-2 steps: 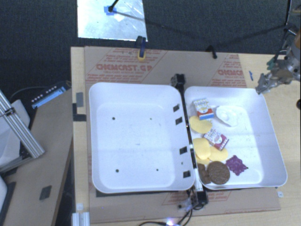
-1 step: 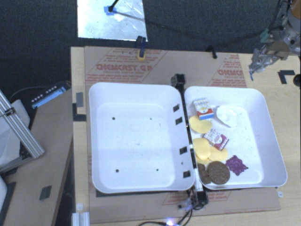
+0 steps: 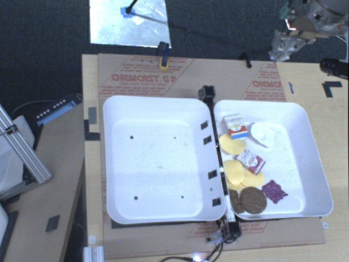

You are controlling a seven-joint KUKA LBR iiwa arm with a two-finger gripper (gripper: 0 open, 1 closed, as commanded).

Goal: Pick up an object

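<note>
Nearest the camera, at the desk's front edge, a small clip with wires sits at the foot of the seam between the two white bins. Just behind it, in the right bin, a brown round cookie lies close to the front wall, with a smaller dark one touching the divider side and a purple piece just beside it on the right. Further back, pale yellow discs stack along the inner wall, a red and white packet rests tilted against them, and another yellow disc lies behind. A red and white carton and a white rounded item sit near the back wall. All of these crowd the bin's left half; its right half is bare floor up to the rim. The left bin shows open white floor with four small dots. The end effector hangs above the desk's far edge, well apart from the objects and outside both bins; whether its fingers are spread or closed cannot be told.
</note>
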